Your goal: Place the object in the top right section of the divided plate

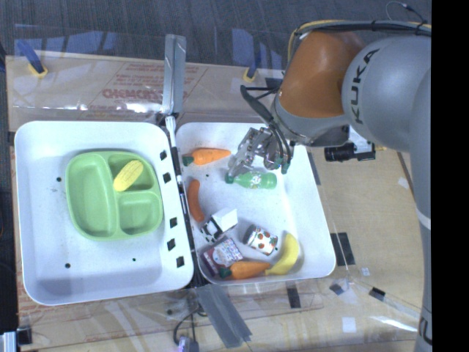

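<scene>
A green divided plate (95,200) lies in the left bin (44,270). A yellow corn cob (128,174) rests in its top right section. My gripper (249,160) hangs over the upper part of the right bin (311,218), right above a green bottle (256,180) lying on its side. The fingertips sit at the bottle's left end, close to or touching it. I cannot tell how the fingers stand.
In the right bin lie a carrot (208,155) at the top left, a sausage (194,199) along the left wall, a white packet (222,221), a small can (260,240), a banana (288,255), another carrot (245,270) and a red packet (223,254).
</scene>
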Controlling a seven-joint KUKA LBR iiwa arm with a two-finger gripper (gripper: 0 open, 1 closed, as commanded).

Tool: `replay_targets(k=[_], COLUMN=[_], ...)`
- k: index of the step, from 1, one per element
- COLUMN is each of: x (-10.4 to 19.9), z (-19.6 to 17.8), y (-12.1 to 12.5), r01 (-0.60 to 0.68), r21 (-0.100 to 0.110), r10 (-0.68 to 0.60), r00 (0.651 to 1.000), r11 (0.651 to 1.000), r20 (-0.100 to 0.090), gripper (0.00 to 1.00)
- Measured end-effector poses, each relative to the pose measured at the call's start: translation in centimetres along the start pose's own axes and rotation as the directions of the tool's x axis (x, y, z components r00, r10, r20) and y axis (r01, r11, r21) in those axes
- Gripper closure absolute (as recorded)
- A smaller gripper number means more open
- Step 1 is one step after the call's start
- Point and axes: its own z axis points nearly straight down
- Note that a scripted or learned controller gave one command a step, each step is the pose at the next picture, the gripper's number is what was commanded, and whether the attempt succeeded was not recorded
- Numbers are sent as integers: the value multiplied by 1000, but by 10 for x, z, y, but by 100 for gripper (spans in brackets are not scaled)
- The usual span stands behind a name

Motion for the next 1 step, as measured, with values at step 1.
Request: replay_targets(k=[1], x=[29], z=[-17], y=[-64], r01=[-152], r21=[0], r10=[152], r00=[988], r11=[988], r20=[-1], gripper=[100])
